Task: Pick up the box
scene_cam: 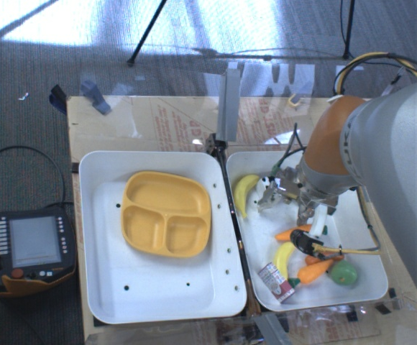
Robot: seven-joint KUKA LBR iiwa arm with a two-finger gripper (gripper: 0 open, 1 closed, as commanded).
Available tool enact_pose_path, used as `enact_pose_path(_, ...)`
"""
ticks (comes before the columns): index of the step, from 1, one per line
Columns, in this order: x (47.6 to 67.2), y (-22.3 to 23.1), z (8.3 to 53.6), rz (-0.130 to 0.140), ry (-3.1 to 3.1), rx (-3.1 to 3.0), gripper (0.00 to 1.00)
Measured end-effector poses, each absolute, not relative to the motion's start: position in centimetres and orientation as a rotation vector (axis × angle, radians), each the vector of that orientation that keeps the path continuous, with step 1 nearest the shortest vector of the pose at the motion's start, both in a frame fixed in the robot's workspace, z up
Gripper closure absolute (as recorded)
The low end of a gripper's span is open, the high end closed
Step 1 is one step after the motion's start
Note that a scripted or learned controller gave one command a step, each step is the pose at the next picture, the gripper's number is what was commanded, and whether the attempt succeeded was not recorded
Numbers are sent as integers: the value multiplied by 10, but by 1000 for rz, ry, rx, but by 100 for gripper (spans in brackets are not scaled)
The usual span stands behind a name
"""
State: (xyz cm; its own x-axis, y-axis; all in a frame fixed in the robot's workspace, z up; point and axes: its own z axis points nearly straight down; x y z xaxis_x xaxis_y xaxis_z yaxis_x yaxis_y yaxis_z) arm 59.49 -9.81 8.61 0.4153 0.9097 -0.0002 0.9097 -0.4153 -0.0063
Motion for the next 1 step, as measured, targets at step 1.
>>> enact_pose_path(1,645,-100,92,-1,-1675,-2651,0)
